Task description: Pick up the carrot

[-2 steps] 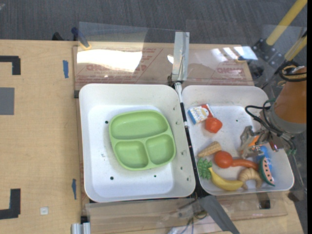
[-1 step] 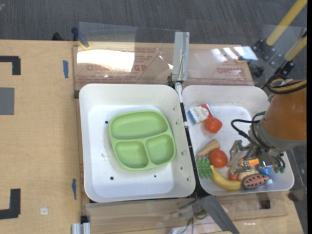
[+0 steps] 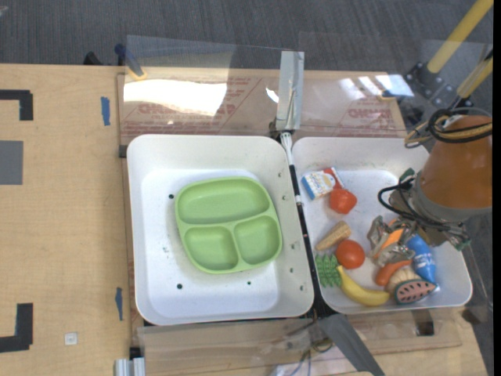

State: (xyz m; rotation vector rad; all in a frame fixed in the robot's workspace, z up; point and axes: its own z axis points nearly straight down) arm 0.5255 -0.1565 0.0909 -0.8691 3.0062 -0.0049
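My arm (image 3: 462,167) comes in from the right, and the orange part sits over the right bin (image 3: 368,157). My gripper (image 3: 391,237) is down low in that bin, in the middle of the toy food. Something orange shows right at its metal tip. I think that is the carrot (image 3: 394,236), but I cannot tell for sure. I also cannot tell if my gripper has hold of it, or how wide it is.

A blue bottle (image 3: 423,261) lies just to the right of the tip. Nearer to me are a banana (image 3: 362,291) and a watermelon slice (image 3: 412,291). To the left of the tip are two red tomatoes (image 3: 342,202), one farther away and one nearer, with a tan cone (image 3: 333,237) between them. A small milk carton (image 3: 319,182) lies at the far side.

The left bin (image 3: 156,178) has a green plate (image 3: 227,224) with three parts in it.
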